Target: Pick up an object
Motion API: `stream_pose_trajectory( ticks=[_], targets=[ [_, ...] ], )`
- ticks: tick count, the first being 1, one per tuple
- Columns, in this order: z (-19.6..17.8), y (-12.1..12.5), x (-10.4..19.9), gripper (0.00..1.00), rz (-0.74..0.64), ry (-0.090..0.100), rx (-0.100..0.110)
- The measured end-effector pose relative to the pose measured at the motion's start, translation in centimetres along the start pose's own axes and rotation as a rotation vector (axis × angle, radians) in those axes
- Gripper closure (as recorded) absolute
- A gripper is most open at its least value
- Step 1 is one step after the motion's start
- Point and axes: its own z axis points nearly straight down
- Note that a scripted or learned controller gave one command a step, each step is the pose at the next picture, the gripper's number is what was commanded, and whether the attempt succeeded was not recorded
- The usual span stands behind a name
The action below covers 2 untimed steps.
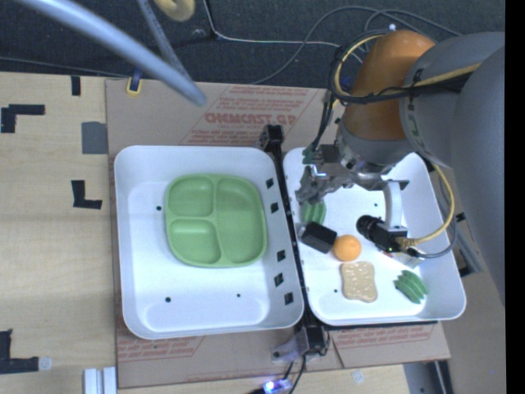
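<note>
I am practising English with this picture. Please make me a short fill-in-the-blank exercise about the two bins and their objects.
1. The green divided plate lies in the ___ bin.
2. The ball beside the black block is ___ in colour.
3. The plate has ___ compartments.
4. The gripper hangs over the ___ bin.

Missing words: left; orange; three; right

Green plate [216,221], orange ball [347,248], tan speckled cracker [359,282], white bins [131,245].

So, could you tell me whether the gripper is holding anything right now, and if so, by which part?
It cannot be told: the gripper hangs low over a green object at the right bin's left edge, but no grasp is visible.
</note>
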Motion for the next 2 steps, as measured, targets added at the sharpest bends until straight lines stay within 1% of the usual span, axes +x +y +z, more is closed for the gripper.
stream_pose_trajectory(
  ticks=[1, 2],
  targets=[
    [0.9, 3.1, 4.7, 1.00, -0.001, -0.001, -0.001],
    [0.8, 4.9, 8.6, 1.00, 0.001, 0.000, -0.001]
  ],
)
